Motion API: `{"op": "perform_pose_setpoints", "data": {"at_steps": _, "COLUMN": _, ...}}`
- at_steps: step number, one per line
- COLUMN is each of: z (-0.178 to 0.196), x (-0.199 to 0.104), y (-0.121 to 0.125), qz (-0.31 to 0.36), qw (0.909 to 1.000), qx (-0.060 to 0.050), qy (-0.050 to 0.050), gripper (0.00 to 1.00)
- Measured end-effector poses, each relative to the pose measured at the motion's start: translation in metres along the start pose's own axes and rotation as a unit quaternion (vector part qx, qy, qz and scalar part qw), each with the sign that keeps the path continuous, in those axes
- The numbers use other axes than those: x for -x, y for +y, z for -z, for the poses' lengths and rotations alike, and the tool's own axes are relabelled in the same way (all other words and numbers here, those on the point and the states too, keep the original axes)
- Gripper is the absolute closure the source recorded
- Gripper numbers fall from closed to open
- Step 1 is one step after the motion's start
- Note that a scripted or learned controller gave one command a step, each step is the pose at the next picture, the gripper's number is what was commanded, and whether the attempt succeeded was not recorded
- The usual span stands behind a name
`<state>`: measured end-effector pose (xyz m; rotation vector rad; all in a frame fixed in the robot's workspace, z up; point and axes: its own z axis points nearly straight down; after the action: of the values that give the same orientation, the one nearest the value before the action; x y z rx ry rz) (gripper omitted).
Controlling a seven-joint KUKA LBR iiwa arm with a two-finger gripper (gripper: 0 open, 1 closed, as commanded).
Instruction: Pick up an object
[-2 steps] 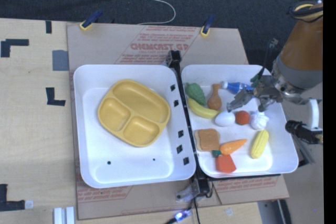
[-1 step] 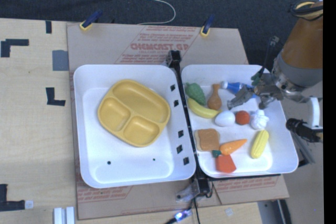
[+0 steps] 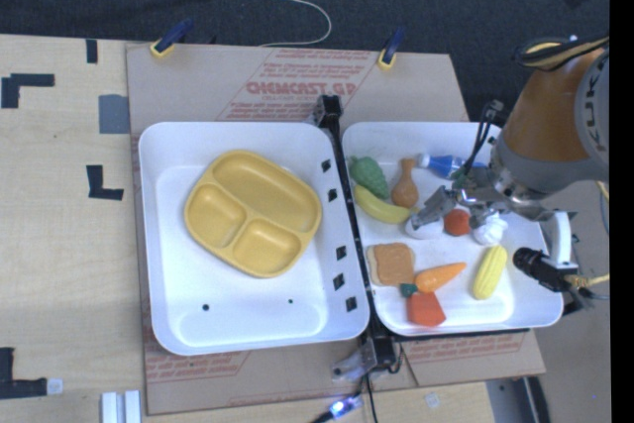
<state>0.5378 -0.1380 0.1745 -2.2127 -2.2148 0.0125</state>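
The pincer point(image 3: 443, 213) hangs low in the right bin point(image 3: 535, 317), its metal fingers spread open with nothing between them. A small red tomato point(image 3: 457, 223) lies just right of the fingertips. To the left are a chicken drumstick point(image 3: 405, 181), a banana point(image 3: 379, 205) and a green vegetable point(image 3: 370, 175). Nearer lie toast point(image 3: 392, 264), a carrot point(image 3: 436, 277) and corn point(image 3: 489, 272). A yellow divided plate point(image 3: 254, 212) sits in the left bin point(image 3: 168, 312).
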Motion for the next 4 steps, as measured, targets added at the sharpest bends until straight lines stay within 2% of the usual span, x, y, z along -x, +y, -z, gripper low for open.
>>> {"op": "perform_pose_setpoints", "data": {"at_steps": 1, "z": -0.06, "x": 0.008, "y": -0.007, "qz": -0.001, "qw": 1.0, "qx": 0.0, "qy": 0.0, "gripper": 0.0}}
{"op": "perform_pose_setpoints", "data": {"at_steps": 2, "z": -0.091, "x": 0.008, "y": -0.006, "qz": 0.0, "qw": 1.0, "qx": 0.005, "qy": 0.0, "gripper": 0.0}}
{"op": "perform_pose_setpoints", "data": {"at_steps": 3, "z": -0.081, "x": 0.007, "y": -0.002, "qz": 0.0, "qw": 1.0, "qx": 0.009, "qy": 0.0, "gripper": 1.0}}
{"op": "perform_pose_setpoints", "data": {"at_steps": 4, "z": -0.04, "x": 0.0, "y": 0.0, "qz": 0.001, "qw": 1.0, "qx": 0.005, "qy": 0.0, "gripper": 1.0}}
